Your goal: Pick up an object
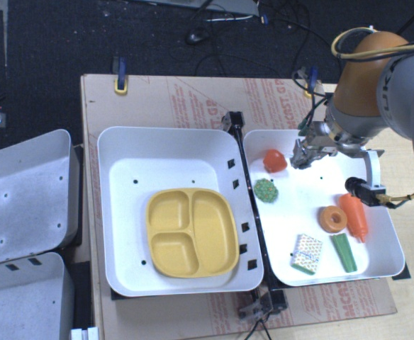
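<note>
Gripper [300, 156]: two-finger tool on the grey arm, hanging over the far end of the right white bin [395, 250]; whether it is parted or closed cannot be told, and nothing shows in its grasp.

Candidate items, right bin: small red rounded toy [274, 161], just left of the gripper; green knobbly ball [266, 190], nearer, close to the bin's left wall; orange ring-shaped piece [332, 219] touching an orange carrot-shaped toy [356, 217]; green stick-shaped piece [344, 252]; small green-and-white patterned carton [307, 253] at the near end.

Left bin: yellow three-compartment plastic tray [192, 232].

Handling note: the red toy looks the closest target. Best centred before descending, since a rounded body may roll off the pads.

Markings: red lettering on the brown cardboard sheet [193, 98] beneath the bins, partly hidden; not legible. Carton print too small to read.
</note>
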`<act>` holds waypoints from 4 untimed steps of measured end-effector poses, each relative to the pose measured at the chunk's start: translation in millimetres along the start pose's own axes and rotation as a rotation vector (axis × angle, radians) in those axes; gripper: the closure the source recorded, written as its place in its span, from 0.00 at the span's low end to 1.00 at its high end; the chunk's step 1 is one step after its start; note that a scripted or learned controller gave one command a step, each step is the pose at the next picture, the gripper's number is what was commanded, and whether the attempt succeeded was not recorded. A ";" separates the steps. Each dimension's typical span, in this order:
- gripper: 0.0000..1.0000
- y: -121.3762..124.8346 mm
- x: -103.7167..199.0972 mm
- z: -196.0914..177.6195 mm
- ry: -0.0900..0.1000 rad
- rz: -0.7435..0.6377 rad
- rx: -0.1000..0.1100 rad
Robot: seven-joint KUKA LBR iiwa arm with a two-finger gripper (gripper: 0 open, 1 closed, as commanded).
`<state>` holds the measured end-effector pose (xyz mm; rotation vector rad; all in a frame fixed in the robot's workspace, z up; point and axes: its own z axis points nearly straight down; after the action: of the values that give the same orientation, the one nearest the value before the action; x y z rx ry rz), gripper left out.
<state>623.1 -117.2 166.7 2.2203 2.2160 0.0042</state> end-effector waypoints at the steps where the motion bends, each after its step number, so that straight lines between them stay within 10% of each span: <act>1: 1.00 1.7 -0.3 -53.9 0.000 -0.004 -0.001; 4: 1.00 -59.6 149.8 -81.6 0.003 -0.010 0.007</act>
<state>563.4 32.8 247.8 2.2145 2.2324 -0.0002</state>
